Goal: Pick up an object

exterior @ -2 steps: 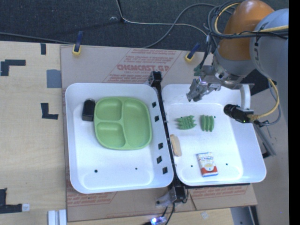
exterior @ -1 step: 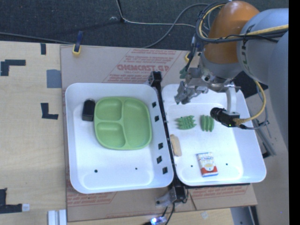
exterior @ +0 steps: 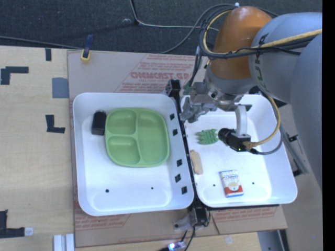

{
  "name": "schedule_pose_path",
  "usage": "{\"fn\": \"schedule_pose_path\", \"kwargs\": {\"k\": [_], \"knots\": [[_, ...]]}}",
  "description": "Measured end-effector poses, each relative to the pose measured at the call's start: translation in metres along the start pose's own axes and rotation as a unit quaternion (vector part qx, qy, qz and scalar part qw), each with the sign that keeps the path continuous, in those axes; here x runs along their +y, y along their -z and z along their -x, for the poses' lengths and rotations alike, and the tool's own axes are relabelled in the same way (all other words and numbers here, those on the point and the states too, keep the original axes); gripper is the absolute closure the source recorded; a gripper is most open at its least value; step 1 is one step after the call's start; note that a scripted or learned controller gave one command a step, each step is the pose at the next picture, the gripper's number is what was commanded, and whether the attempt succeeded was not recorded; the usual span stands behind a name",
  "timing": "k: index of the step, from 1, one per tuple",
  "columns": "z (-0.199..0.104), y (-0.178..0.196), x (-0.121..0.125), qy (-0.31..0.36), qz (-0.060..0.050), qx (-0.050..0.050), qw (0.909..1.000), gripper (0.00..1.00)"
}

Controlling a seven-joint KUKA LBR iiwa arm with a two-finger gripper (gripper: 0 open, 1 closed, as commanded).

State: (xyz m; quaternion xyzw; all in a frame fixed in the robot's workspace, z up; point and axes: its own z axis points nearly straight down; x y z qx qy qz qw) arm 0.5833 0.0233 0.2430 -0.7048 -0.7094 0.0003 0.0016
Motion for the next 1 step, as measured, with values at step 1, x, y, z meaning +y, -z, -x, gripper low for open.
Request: {"fn": "schedule_pose_path", "kwargs": {"k": [1], "knots": [[-0.0423,-0.0104,-0.0215,-0.001,-0.001,-0.001,1.0,1.0]]}}
